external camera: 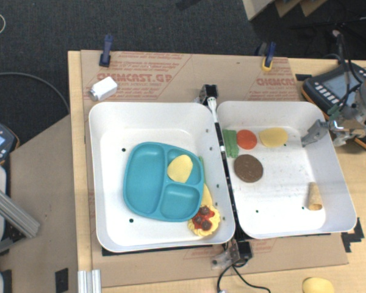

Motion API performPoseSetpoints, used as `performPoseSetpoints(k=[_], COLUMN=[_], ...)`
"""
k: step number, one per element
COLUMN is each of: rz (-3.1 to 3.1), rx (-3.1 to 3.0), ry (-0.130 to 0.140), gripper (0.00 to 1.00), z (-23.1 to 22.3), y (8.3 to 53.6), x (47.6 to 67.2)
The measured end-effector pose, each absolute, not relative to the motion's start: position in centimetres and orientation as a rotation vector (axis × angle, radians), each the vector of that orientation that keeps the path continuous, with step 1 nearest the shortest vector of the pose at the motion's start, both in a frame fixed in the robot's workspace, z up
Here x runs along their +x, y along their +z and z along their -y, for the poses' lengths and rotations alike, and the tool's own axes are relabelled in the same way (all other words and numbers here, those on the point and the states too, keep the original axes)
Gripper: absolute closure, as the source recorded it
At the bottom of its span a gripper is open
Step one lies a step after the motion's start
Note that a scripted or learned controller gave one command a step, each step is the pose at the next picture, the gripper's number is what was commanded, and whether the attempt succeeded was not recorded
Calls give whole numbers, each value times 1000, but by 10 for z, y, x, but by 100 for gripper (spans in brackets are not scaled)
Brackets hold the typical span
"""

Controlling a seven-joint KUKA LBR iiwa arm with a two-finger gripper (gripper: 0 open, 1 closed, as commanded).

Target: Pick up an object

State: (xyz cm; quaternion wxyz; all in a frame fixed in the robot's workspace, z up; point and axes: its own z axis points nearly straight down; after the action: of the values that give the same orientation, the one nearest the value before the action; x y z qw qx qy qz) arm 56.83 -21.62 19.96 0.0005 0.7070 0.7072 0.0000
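pincer [314,133] at right bin's far-right rim | grip state: cannot tell | nearest: yellow disc [273,137], just left

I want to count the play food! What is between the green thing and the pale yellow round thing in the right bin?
In the camera view, an orange-red round piece sits between the green piece and the pale yellow round piece.
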Motion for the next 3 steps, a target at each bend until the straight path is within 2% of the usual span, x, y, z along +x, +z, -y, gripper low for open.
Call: performPoseSetpoints(k=[1,2,3], rz=[-2208,-2235,-2239], rx=[2206,2216,2218], ry=[12,-1,-5], gripper=[0,0,0], z=[226,139,45], y=[393,333,233], x=[546,579,599])
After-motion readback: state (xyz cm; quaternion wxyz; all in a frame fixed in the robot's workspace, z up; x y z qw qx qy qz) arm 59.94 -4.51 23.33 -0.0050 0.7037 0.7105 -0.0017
